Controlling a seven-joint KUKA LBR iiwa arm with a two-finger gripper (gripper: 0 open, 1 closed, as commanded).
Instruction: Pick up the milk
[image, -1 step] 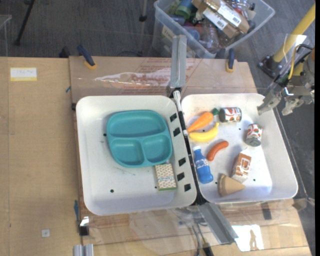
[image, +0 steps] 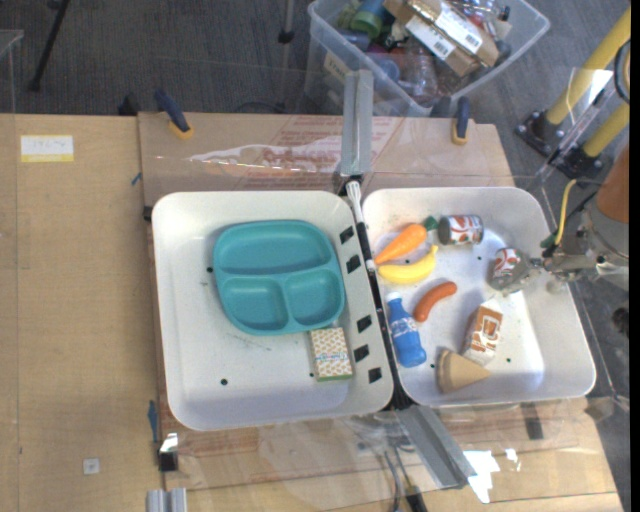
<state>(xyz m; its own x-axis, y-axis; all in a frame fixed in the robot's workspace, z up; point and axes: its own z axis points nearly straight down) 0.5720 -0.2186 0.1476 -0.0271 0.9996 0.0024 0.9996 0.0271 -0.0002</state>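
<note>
Jaws at the end of the arm (image: 585, 265) hover at the arm-side rim of the right bin (image: 560, 350), up-view and toward the arm from the milk carton (image: 484, 332); I cannot tell how wide they stand, and nothing can be seen between them. The milk carton, red and white, lies tilted on the floor of that bin, apart from the jaws. Just up-view of the carton, near the jaws' tips, is a small red-and-white can (image: 505, 266). Just down-view of the carton lies a tan cone (image: 460, 372). Across from the carton, away from the arm, lie a red sausage (image: 435, 298) and a blue bottle (image: 405, 333). Farther up-view are a banana (image: 410, 268), a carrot (image: 404, 241) and a second can (image: 461, 230). Well apart from the carton, the left bin (image: 185, 330) holds a teal divided tray (image: 277, 275) and a small patterned box (image: 331, 353).
</note>
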